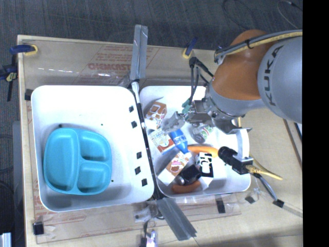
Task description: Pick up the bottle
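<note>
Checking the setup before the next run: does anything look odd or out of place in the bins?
Nothing looks spilled or broken. The right bin holds a jumbled heap with the bottle lying on its side among cartons. The left bin holds a blue tray, slightly askew.

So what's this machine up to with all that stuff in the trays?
A grey and orange robot arm is reaching in over the right bin, which is crowded with small things: snack packets, a carrot-like orange piece and a clear bottle with a blue label. Its job is to pick up that bottle. Its pincer hangs low just above the bottle, which lies among the clutter. The left bin holds a blue divided plate.
</note>
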